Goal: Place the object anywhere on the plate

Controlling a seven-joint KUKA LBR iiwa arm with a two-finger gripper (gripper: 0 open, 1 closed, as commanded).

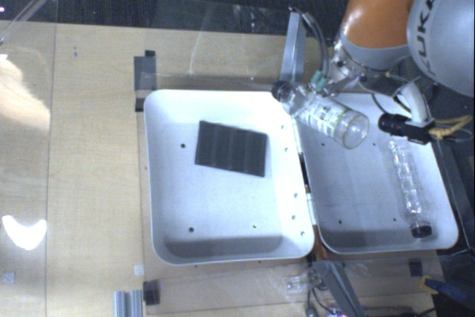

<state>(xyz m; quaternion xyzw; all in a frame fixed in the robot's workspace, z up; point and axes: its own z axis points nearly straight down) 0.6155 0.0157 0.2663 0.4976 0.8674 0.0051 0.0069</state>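
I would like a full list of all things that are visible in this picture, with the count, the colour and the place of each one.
bench: one, light wood, under both bins
left bin: one, white, shallow, at the centre of the view
right bin: one, white, shallow, beside the left bin
plate: one, dark grey, flat and rectangular, lying in the left bin
clear bottle: one, transparent, tilted, at the top left of the right bin, just below the wrist
clear tube: one, transparent with a dark end, lying along the right side of the right bin
arm: one, grey with an orange band, reaching in from the right
gripper: one, near the upper end of the clear bottle
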